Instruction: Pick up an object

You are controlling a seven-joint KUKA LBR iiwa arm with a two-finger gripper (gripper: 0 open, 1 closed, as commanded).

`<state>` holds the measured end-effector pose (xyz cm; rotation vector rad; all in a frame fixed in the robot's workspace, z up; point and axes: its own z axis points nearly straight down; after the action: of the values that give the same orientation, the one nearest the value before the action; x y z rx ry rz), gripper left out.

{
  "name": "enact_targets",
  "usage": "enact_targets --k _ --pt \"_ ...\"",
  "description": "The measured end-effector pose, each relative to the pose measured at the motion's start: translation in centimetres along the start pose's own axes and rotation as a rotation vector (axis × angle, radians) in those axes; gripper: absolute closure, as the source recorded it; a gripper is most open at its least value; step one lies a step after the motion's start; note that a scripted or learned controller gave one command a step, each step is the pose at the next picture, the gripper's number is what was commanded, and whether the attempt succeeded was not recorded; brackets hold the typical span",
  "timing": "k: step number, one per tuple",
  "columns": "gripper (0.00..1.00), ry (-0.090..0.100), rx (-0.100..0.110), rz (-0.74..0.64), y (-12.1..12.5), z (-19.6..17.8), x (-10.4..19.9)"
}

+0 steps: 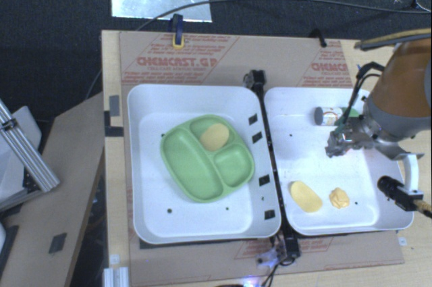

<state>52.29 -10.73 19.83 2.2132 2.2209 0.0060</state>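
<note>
1. Two white bins side by side on the bench: left bin [145, 144] bearing a green divided plate [196, 167] with a yellow item [215, 136] in its upper compartment; right bin [297, 110] holding the loose pieces.
2. Arm [405, 86] reaching in from the right, with the gripper [336, 144] low over the middle of the right bin, on bare floor between the pieces.
3. Claw state: cannot tell (tip too small and dark to read), and nothing visibly caught in it.
4. Likeliest candidates for the pick: a flat yellow piece [306, 197] near the front of the right bin, a smaller yellow lump [339, 198] just beside it on the right, and a small can-like item [327, 116] toward the back, partly behind the arm.
5. Orientation: flat yellow piece elongated, long axis running diagonally from upper left to lower right; lump roughly round, no clear axis; can lying on its side, axis roughly left to right, grey end facing left.
6. Risks, as a judgement: closing at the present spot would probably grip nothing, none of the pieces lying directly beneath.
7. Further risk: the flat piece lies low against the floor, so fingers set along its long axis might slide over it rather than pinch.
8. Further risk: a nudge could send the can rolling toward the bin wall.
</note>
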Motion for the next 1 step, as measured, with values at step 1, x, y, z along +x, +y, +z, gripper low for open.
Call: enact_targets --k 1 --pt "1.0 0.0 0.001 -0.001 0.4 -4.35 0.24"
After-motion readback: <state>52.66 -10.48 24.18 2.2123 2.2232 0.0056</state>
